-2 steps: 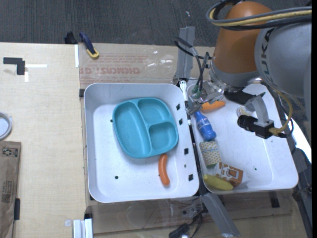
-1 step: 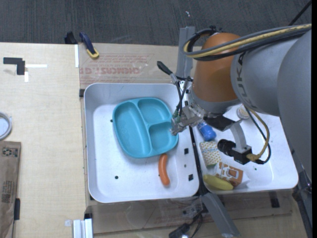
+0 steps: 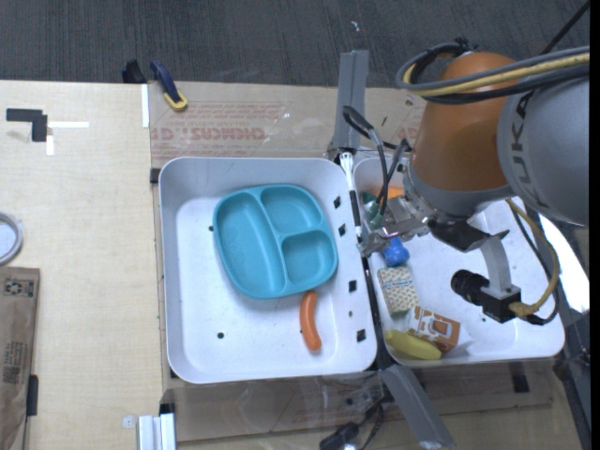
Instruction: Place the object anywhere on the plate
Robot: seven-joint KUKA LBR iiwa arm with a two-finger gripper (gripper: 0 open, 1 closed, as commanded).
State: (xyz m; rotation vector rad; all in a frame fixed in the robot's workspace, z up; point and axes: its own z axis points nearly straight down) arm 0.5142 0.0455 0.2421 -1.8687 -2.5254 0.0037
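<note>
Mirrored red lettering shows through the clear tape on the bench beyond the left bin (image 3: 173, 279), too faint to read; white letters on the arm's grey casing at the right edge are cut off. The blue three-compartment plate (image 3: 275, 240) lies in the left bin, tilted. Just beside its near-right rim lies an orange sausage-like object (image 3: 310, 322), long axis running near to far, apart from the plate's surface. In the right bin (image 3: 534, 345) the gripper (image 3: 380, 232) hangs by the left wall above a blue item (image 3: 396, 252); whether its jaws are spread or closed I cannot tell. Nearer lie a patterned pale packet (image 3: 398, 291), a small orange box (image 3: 434, 327) and perhaps a banana (image 3: 413, 346).
</note>
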